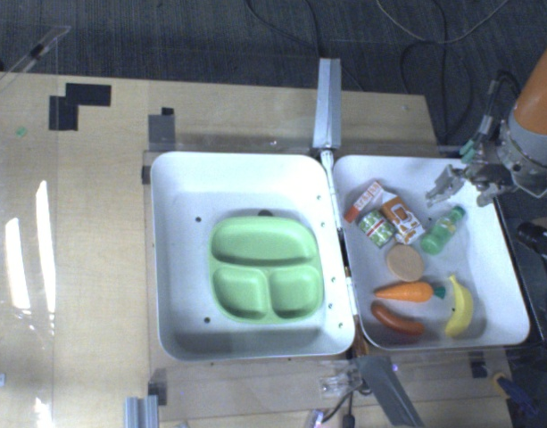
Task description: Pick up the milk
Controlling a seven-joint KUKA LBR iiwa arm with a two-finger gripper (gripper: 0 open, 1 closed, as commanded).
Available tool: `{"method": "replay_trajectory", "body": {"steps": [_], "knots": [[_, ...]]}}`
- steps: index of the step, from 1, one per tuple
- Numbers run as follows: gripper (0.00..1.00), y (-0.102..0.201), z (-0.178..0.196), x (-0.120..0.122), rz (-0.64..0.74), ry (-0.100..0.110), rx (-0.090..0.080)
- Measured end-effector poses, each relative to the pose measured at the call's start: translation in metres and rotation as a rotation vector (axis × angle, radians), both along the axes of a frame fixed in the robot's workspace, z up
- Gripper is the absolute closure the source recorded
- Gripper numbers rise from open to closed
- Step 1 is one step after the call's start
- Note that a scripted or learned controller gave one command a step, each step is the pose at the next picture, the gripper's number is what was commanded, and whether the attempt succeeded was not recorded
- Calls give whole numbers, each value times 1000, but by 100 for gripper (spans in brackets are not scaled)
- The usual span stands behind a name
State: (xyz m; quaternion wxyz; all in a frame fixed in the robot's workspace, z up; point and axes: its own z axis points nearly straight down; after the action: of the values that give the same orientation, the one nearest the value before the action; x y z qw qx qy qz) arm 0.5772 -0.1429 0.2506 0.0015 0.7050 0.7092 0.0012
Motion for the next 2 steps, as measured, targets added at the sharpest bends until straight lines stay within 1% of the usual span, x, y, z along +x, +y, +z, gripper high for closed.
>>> {"method": "replay_trajectory", "body": {"steps": [1,2], "knots": [[0,-2,-60,53,-288,0,0],[0,22,-141,70,-7,-5,-1]]}}
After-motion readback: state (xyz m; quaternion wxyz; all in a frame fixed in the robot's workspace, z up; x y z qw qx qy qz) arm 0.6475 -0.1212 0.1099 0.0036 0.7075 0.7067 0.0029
